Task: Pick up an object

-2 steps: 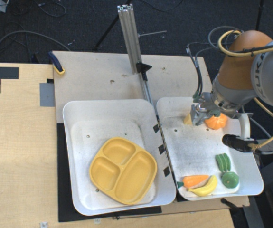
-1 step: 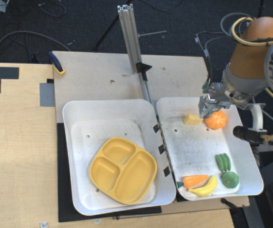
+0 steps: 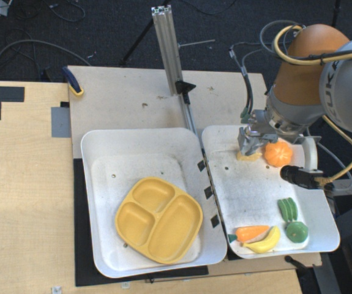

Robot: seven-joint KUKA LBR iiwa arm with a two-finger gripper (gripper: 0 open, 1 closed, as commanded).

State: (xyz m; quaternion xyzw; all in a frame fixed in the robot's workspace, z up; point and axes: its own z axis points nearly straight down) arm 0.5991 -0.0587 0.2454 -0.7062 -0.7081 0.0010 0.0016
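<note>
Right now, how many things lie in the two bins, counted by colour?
Orange: 2, the round fruit and the carrot
Yellow: 2, the divided plate and the banana
Green: 2, the long vegetable and the round fruit
Total: 6

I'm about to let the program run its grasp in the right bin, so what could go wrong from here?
1. The gripper is low near the bin's far wall, beside the round orange; a nudge could roll it away.
2. A small pale piece under the gripper lies close to the right bin wall, so the fingers may hit it.
3. The banana and carrot touch, so one could drag the other.
</note>
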